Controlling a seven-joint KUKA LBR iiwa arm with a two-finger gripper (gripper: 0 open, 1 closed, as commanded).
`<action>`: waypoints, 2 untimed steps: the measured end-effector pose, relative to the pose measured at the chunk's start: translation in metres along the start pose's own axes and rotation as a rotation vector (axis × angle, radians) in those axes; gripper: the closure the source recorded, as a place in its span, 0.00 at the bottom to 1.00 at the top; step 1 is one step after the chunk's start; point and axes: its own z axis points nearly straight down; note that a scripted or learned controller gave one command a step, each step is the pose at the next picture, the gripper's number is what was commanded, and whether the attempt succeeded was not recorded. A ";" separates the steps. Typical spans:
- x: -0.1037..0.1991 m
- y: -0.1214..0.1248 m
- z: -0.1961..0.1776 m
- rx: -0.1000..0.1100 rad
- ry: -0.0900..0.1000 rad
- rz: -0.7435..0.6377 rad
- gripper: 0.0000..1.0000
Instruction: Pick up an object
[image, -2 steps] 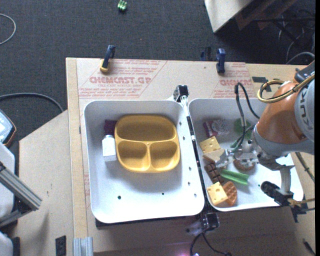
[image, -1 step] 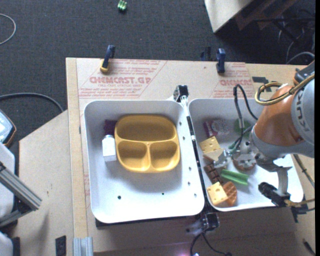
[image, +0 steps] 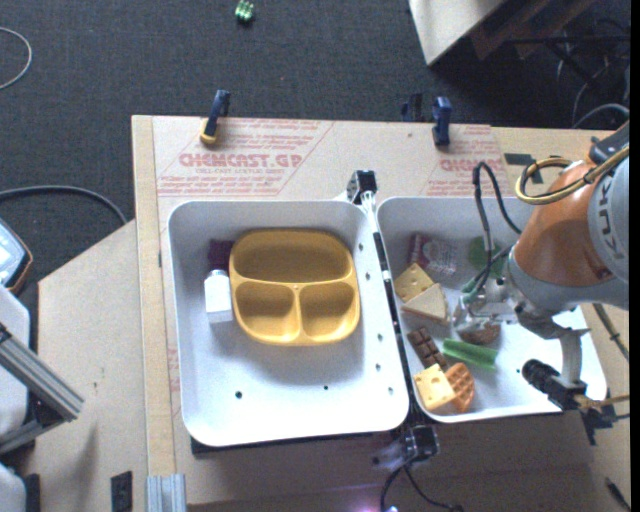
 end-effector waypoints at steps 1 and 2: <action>-0.006 -0.007 -0.054 0.002 0.002 -0.003 1.00; -0.008 -0.005 -0.097 0.003 0.003 -0.005 1.00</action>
